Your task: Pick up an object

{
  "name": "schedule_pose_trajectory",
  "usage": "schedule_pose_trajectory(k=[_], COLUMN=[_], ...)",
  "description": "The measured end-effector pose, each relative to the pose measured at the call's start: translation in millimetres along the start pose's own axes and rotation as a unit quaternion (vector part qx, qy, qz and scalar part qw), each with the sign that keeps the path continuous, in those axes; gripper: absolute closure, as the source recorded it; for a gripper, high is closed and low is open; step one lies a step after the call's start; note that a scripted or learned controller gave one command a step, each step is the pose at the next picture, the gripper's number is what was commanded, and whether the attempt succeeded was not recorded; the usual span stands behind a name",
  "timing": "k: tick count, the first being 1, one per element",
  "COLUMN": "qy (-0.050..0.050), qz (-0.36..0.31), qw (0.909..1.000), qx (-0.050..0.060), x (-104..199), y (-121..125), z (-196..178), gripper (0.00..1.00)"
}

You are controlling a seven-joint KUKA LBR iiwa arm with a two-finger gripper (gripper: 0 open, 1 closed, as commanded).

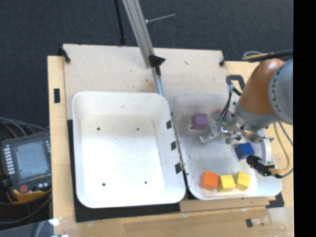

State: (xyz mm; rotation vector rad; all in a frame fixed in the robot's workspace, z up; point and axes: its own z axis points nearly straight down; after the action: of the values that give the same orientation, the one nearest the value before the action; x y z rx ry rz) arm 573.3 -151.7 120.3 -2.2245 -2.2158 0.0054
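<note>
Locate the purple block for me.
The purple block sits in the right bin, upper-left area near the divider, just left of the pincer. The orange block lies well below it.

My orange-banded grey arm [264, 90], purple cube [199, 121], blue cube [244, 150], orange cube [209, 180], two yellow cubes [227, 182], white bins [89, 107], tan table [57, 78]
</note>
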Motion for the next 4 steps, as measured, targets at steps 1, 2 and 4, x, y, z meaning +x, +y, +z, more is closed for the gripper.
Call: schedule_pose_trajectory(k=[1,2,4], qy=[-0.001,-0.001,-0.001], qz=[0.000,0.004,-0.004], qw=[1.0000,1.0000,1.0000], qx=[-0.003,-0.006,-0.006], x=[-1,-3,5], y=[1,2,7], z=[23,11,-98], gripper=[0.00,1.00,1.00])
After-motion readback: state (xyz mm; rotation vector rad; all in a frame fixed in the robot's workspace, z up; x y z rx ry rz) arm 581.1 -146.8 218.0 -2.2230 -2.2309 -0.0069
